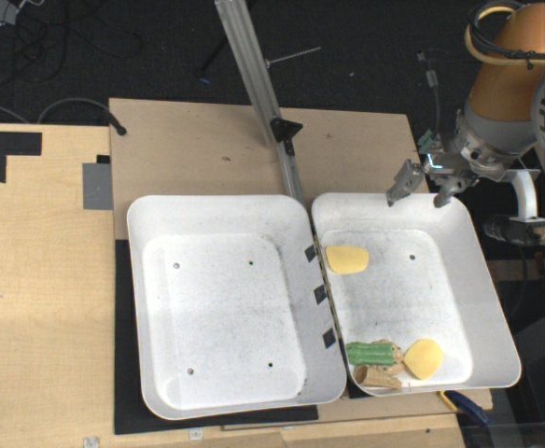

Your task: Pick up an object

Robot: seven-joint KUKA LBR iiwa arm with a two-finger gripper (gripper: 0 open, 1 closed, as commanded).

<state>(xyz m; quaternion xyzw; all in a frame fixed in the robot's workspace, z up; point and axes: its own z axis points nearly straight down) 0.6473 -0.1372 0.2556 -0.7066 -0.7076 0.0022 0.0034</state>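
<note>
Your gripper (422,187) hangs spread wide with nothing between its fingers over the far rim of the right bin (459,362), while the yellow object (347,259) lies inside that bin, near its left wall.

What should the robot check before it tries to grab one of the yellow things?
1. Tool open: ok, its two fingers stand apart.
2. Tool holding nothing: ok, nothing sits between the fingers.
3. Tool over a target: not ok, it hangs at the far rim of the right bin.
4. Yellow piece free to grab: ok, it lies alone by the bin's left wall.
5. Other yellow piece free: not ok, it touches the green item and tan scrap.
</note>
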